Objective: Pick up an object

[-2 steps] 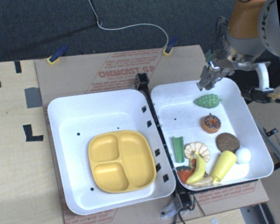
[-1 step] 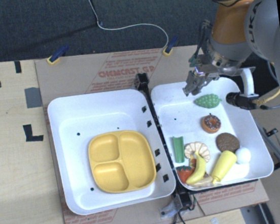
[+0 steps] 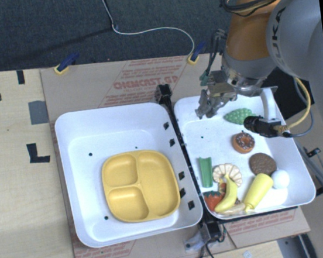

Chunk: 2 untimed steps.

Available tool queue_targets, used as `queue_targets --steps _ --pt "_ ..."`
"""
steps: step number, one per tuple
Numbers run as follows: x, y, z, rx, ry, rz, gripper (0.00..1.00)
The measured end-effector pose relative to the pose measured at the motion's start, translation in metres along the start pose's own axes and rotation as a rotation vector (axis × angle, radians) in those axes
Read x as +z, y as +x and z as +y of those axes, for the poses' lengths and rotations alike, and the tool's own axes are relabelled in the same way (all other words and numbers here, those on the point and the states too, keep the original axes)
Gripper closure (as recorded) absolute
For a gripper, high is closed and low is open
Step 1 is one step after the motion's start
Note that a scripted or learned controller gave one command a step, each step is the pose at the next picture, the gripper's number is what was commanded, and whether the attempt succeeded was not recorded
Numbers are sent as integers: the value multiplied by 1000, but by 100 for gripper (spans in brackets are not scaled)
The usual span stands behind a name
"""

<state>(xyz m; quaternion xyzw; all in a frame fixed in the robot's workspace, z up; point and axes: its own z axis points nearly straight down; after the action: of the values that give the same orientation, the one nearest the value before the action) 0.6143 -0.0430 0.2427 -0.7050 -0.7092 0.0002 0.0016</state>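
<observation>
The claw [image 3: 204, 107] hangs over the back of the right bin [image 3: 221, 135], holding nothing I can see, its spread impossible to tell, toy food clustered near the front.

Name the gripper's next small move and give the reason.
Probably shift toward the near end of the right bin and descend. The gripper hangs over bare floor at the far end, while the banana and other items lie clustered nearer the camera.

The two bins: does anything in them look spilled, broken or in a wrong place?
Nothing stands out. The yellow plate lies flat in the left bin; the toy foods sit crowded in the right bin's near end. The gripper hangs above that bin's far end.
</observation>
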Motion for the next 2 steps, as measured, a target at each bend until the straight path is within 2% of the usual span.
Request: queue_targets --steps 1,2 --pt "12 45 -30 1 3 -1 100" --pt "27 92 -41 1 2 -1 100"
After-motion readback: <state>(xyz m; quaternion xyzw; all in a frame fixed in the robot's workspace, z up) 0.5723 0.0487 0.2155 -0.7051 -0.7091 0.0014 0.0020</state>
